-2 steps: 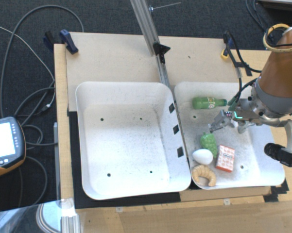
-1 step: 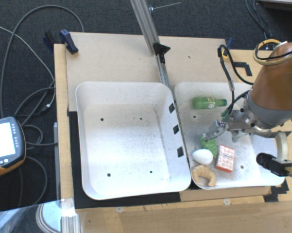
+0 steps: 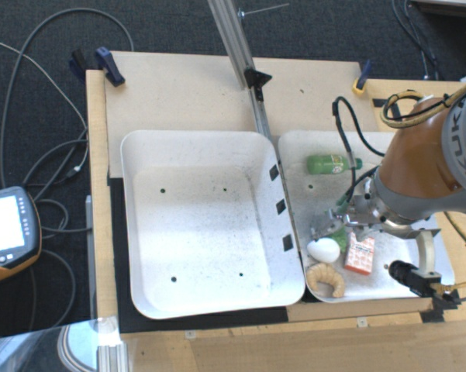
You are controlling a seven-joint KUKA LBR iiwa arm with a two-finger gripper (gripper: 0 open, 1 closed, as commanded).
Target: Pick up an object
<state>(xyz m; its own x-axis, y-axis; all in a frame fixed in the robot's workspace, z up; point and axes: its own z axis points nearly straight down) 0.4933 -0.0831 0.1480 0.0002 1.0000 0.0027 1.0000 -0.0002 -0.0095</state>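
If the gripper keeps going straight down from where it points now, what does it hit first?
Probably the white egg-shaped object or the bin floor beside it: the gripper sits just above it in the right bin, left of the red carton. Depth is unclear.

Position: one camera fixed above the worktop (image 3: 186,91)
Facing: downward at a slant
Coverage: both bins, surrounding floor

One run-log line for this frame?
arm: over right bin | tool: low, near egg, red carton | green bottle: apart | croissant: front edge
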